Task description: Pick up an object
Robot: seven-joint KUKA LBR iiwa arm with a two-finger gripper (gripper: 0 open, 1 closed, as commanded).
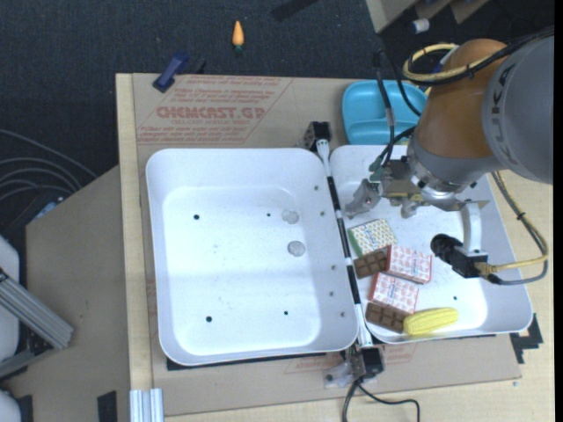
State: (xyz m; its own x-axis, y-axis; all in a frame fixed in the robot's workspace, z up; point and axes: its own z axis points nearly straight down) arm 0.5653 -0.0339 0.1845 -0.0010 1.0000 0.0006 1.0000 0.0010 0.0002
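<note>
Grey arm: reaches in from the right, orange band above the wrist, hanging over the back of the right bin (501, 310).
Claw (362, 199): low near the divider between the two bins; whether it is open or closed cannot be told, and nothing is visibly held.
Nearest object: a patterned card block (371, 235) just in front of the claw, apart from it.
Other objects: a brown chocolate bar (370, 261), two pink-and-white packets (410, 264) and (395, 293), and a yellow corn cob (428, 321) at the front edge, all lying close together.
Left bin (237, 253): holds two small pale discs (293, 233).
Surface (220, 108): brown board with red lettering under both bins.
Progress: judged early; every object lies in the bin, so descent, grip and lift all remain.
</note>
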